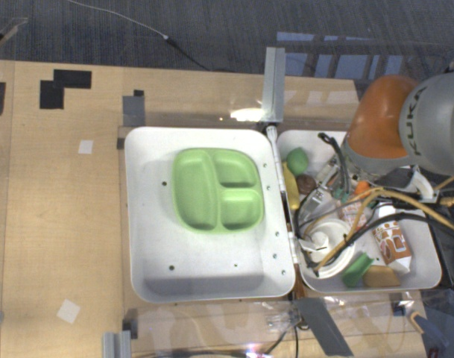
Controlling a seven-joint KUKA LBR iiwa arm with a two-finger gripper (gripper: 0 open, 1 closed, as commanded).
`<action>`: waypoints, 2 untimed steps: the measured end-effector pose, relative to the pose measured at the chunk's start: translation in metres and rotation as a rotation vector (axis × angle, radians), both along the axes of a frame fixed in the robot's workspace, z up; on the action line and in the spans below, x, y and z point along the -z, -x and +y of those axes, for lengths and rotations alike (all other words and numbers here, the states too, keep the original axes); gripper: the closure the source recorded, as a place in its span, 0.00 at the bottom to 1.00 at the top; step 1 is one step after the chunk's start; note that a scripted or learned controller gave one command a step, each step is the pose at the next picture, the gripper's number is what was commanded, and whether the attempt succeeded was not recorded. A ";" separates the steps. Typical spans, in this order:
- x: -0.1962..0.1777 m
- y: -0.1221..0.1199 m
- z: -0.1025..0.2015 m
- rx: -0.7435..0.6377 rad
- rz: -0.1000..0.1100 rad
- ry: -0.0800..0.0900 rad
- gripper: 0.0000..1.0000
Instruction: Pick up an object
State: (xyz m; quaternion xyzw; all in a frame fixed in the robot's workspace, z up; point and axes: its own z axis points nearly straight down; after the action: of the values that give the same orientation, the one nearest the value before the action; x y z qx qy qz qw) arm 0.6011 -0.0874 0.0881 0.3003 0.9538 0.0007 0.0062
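Observation:
The grey arm with its orange band [382,119] leans over the right bin [432,268]. My gripper [332,192] hangs low among black and yellow cables, down in the bin's clutter. Around it lie a green round fruit [297,159], a yellow banana [290,186] along the left wall, and a brown lump [306,183]. A white cup [327,237] sits just below the gripper. A green block [355,271], a tan piece [382,277] and a small brown-and-white carton [391,243] lie toward the front. Cables hide what is at the gripper's tip.
The left bin [159,274] holds a green divided plate [215,189] near its middle. A metal post [273,88] stands behind the seam between the bins. The wooden bench [55,222] stretches to the left.

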 end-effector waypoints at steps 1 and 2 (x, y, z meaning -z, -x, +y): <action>-0.026 -0.046 -0.008 -0.155 -0.001 0.003 0.00; 0.000 -0.005 -0.011 -0.067 0.000 0.001 0.00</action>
State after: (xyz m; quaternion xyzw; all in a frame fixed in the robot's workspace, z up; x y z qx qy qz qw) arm 0.6059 -0.0981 0.0885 0.2681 0.9634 0.0002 0.0062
